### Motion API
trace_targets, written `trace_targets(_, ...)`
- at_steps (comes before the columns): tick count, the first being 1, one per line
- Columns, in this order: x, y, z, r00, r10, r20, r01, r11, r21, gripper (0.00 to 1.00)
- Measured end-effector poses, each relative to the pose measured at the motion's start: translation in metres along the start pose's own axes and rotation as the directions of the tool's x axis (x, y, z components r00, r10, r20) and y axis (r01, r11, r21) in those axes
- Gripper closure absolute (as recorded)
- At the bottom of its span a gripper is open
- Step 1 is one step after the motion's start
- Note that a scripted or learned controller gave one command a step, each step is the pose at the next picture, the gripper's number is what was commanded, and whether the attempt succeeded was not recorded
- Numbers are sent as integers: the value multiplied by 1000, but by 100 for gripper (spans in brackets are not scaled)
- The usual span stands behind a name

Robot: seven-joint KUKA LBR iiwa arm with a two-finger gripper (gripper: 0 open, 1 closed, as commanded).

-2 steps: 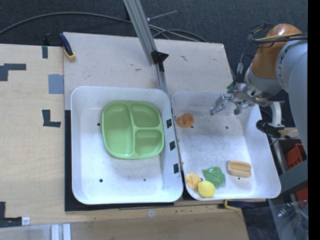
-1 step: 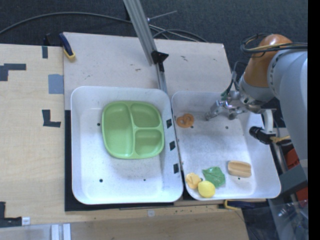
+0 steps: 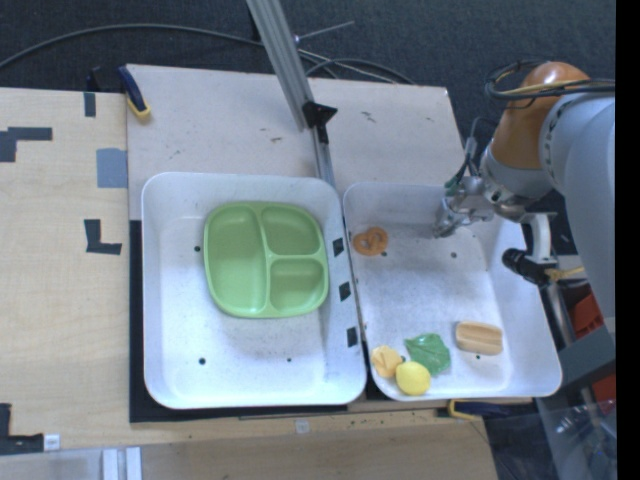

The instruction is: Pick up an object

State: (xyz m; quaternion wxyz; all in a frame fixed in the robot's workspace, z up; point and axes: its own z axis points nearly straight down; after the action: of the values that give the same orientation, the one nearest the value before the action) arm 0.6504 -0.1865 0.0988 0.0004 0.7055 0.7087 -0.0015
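In the right bin lie several small items. A round orange-brown cookie rests near the bin's upper left. Along the front edge sit a tan bread roll, a green leaf-shaped piece, a yellow lemon and a small orange-yellow piece. My gripper hangs over the bin's upper right part, to the right of the cookie and apart from it. I see nothing held in it.
The left bin holds a green divided plate. A metal pole slants in from the top to the divider between the bins. The grey arm with its orange band fills the right side. Cables lie behind the bench.
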Motion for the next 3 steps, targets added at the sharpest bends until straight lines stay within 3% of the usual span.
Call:
trace_targets(2, -4, -1, -108, 1000, 2, -1, -2, 1000, -8, 100)
trace_targets(3, -3, 0, -123, 1000, 3, -3, -3, 1000, -3, 100)
